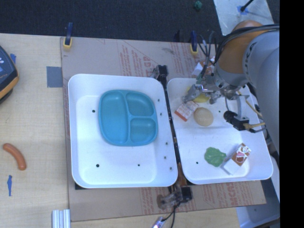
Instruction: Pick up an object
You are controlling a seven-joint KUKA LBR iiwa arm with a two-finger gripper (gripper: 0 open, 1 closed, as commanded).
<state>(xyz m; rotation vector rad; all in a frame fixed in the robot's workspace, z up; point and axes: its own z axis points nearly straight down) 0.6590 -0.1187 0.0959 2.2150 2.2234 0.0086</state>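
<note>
My gripper [205, 92] reaches down into the far end of the right bin [209, 175], over a yellow thing [201, 99] that it partly hides. Just in front of it lie a red and white packet [185, 110] and a beige round object [204, 116]. Nearer the front of that bin lie a green lump [215, 156] and a small red and white carton [240, 156]. None of these shows between the gripper's tips.
The left bin [85, 165] holds a blue divided plate [128, 117]. On the bench to the left lie an orange sausage [14, 156] and a dark device [5, 74]. The arm's orange band [235, 56] and grey body hang over the right bin's far right corner.
</note>
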